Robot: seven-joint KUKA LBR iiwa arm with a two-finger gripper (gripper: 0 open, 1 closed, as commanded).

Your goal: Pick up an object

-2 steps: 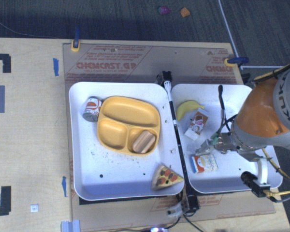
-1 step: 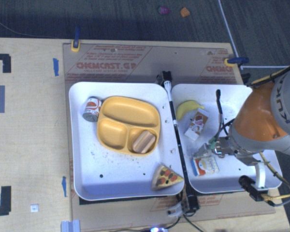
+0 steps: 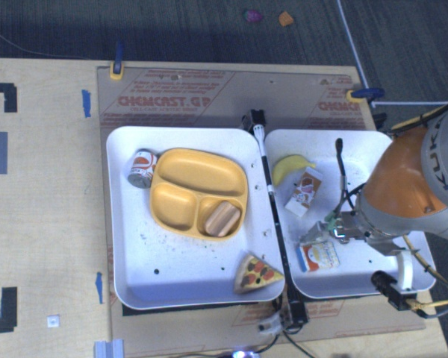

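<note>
You had the gripper [image 3: 319, 235] low in the right bin [image 3: 358, 278], grip state unreadable. It sat just above the small card [image 3: 319, 256]; carton [image 3: 304, 191] and banana [image 3: 290, 167] behind. Left bin [image 3: 127, 222]: yellow tray [image 3: 187, 181], can [image 3: 141, 168], pizza slice [image 3: 257, 273].

Arm [image 3: 414, 185] hangs over the right bin [image 3: 358, 282], beside a small carton [image 3: 304, 191] (banana [image 3: 287, 166] behind).

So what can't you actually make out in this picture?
- Gripper, camera view: too small and dark to tell open from shut.
- Card beneath it: print too small to read, top edge covered by the gripper.
- Can: partly behind the yellow tray.
- Arm: cut off by the right edge.
</note>
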